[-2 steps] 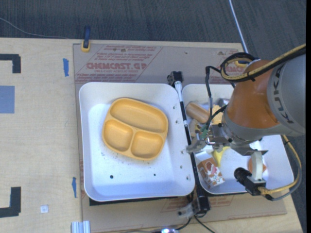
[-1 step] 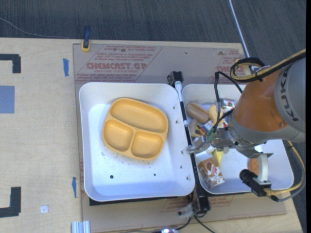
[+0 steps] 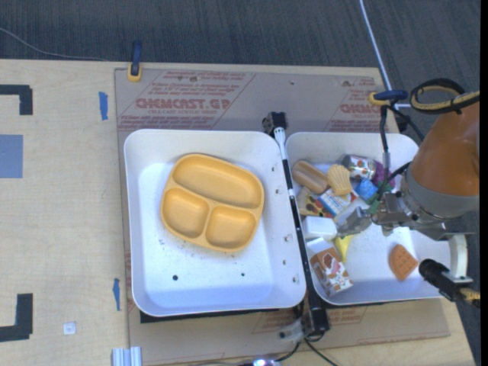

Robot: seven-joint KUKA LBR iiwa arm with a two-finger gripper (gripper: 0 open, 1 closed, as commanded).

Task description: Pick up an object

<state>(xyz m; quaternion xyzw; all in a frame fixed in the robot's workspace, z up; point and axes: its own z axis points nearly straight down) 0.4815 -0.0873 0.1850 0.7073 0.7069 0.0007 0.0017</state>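
Note:
The right bin (image 3: 366,290) holds a heap of small toy foods. Among them are a brown bun (image 3: 309,176), a yellow ridged piece (image 3: 339,179), a silver can (image 3: 357,162), a white block (image 3: 319,226), a printed carton (image 3: 331,271) and an orange cracker (image 3: 402,261). My gripper (image 3: 357,219) hangs low over the middle of this bin, just right of the white block and above a small yellow piece (image 3: 341,245). The grey and orange wrist hides what lies directly beneath it.
The left bin (image 3: 152,280) holds a yellow three-compartment plate (image 3: 212,201). A black clamp (image 3: 274,121) sits at the far end of the ridge between the bins. Cables and a blue clamp (image 3: 389,96) lie at the back right.

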